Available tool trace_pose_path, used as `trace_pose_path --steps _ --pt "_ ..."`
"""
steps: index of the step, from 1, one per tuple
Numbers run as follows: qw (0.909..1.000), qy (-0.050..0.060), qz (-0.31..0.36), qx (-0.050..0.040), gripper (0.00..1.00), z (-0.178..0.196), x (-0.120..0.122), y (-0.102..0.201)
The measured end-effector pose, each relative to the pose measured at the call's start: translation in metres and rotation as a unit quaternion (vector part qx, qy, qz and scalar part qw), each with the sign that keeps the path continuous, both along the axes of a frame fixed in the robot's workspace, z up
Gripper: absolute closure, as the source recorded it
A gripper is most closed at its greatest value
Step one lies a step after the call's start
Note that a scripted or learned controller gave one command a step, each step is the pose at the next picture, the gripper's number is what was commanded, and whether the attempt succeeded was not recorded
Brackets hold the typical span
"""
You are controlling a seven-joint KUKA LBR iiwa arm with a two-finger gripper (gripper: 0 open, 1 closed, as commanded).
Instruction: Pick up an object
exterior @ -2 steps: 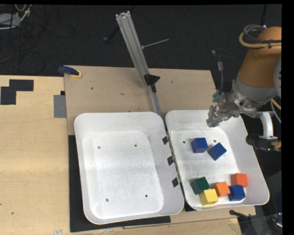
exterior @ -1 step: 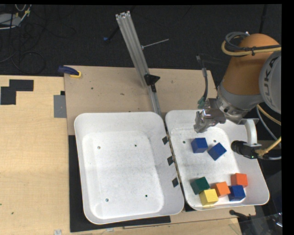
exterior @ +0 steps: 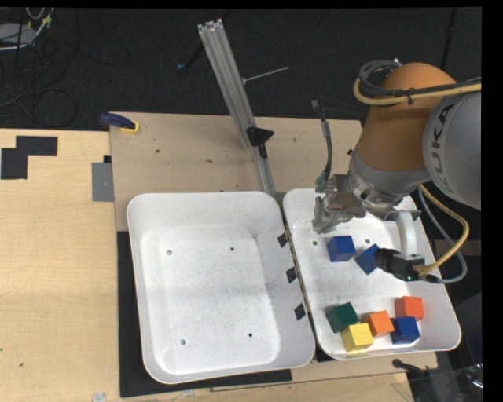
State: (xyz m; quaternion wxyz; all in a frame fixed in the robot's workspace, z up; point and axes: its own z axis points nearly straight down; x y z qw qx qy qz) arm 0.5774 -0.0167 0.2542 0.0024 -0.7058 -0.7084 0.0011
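Worktop with two white bins; the right bin (exterior: 310, 206) holds the cubes. Gripper (exterior: 324, 220) hangs at its upper left, grip state unclear. Nearest blue cube (exterior: 341, 248) lies just below-right, apart from it.

A pale wooden bench (exterior: 55, 259) spans the foreground under even light. Behind it lies dark floor (exterior: 118, 55), crossed by loose cables (exterior: 31, 23).

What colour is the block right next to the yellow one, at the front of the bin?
Dark green; it shows in the camera view, touching the yellow block.
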Motion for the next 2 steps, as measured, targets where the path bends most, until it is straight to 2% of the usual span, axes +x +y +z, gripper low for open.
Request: trace_pose_path --steps 1,2 --pt "1.0000 0.000 0.000 0.0002 1.00 -0.015 -0.010 0.053" --pt "1.0000 0.000 0.001 0.0000 1.00 -0.009 -0.025 0.100"
